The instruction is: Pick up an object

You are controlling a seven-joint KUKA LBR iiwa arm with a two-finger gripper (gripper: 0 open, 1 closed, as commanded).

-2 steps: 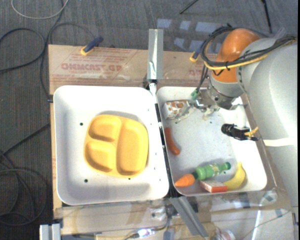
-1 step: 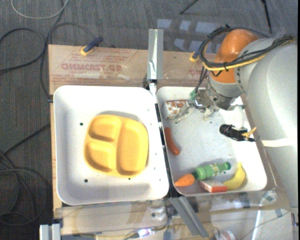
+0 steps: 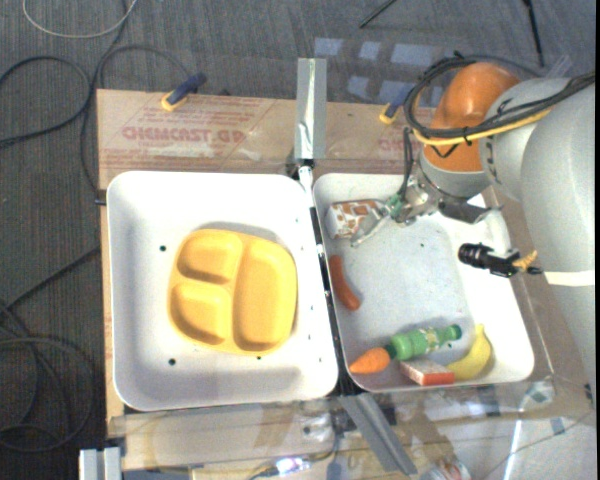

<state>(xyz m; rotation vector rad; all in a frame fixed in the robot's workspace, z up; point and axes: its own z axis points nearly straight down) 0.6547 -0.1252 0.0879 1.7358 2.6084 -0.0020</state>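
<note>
Here, end effector (image 3: pixel 380 215) at small packet (image 3: pixel 351 215) in right bin (image 3: pixel 520 353), grip unclear, packet's long axis roughly left-right.

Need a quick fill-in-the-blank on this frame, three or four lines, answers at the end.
1. The yellow tray lies in the ____ bin.
2. The banana lies in the near corner of the ____ bin.
3. The object right beside the green bottle on its left end is a ____.
4. The sausage lies close to the wall that ____ the two bins.

Missing words: left; right; carrot; divides
</note>
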